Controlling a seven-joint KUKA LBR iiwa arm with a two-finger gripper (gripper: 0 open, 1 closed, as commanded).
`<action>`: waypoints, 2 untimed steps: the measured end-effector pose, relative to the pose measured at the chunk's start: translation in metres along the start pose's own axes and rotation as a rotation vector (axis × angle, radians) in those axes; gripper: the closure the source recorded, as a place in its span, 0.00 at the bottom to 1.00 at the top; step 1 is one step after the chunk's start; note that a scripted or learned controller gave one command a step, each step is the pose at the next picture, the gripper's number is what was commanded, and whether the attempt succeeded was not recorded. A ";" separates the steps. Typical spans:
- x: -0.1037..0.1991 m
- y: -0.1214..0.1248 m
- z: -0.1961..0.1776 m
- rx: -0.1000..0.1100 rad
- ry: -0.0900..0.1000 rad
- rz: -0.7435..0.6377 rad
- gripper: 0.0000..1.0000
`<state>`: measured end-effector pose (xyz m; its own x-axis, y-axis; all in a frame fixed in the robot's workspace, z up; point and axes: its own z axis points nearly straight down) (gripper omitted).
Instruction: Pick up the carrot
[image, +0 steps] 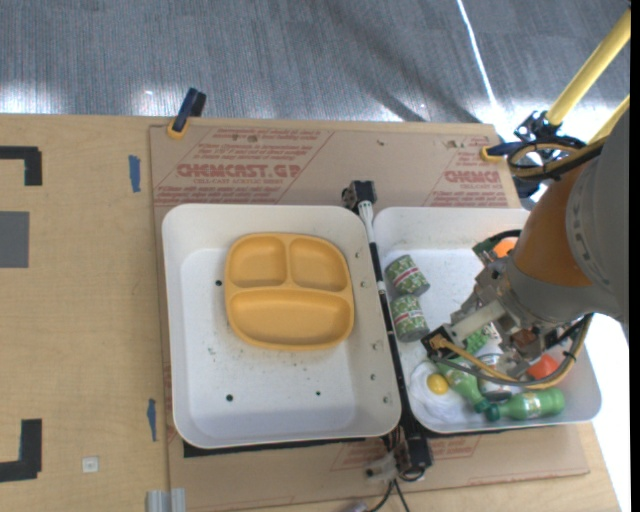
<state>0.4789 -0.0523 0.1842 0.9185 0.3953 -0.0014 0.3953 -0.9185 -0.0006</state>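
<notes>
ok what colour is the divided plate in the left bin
Yellow-orange, plain; the camera view shows the divided plate clearly.

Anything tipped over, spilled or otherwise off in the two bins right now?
Nothing looks spilled or broken. In the right bin, two green cans lie on their sides and a green bottle lies flat among crowded toy food. The yellow divided plate sits flat in the left bin. The arm's wrist hides part of the pile.

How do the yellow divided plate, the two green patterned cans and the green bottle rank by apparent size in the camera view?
1. yellow divided plate, by far the largest.
2. green bottle, partly hidden by the arm.
3. The two green cans: alike, unranked.
</notes>
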 end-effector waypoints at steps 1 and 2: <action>0.010 0.053 0.045 0.000 0.000 0.177 0.00; 0.089 0.109 0.028 0.001 0.000 0.201 0.00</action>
<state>0.6039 -0.1169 0.1561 0.9789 0.2043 -0.0014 0.2043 -0.9789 -0.0012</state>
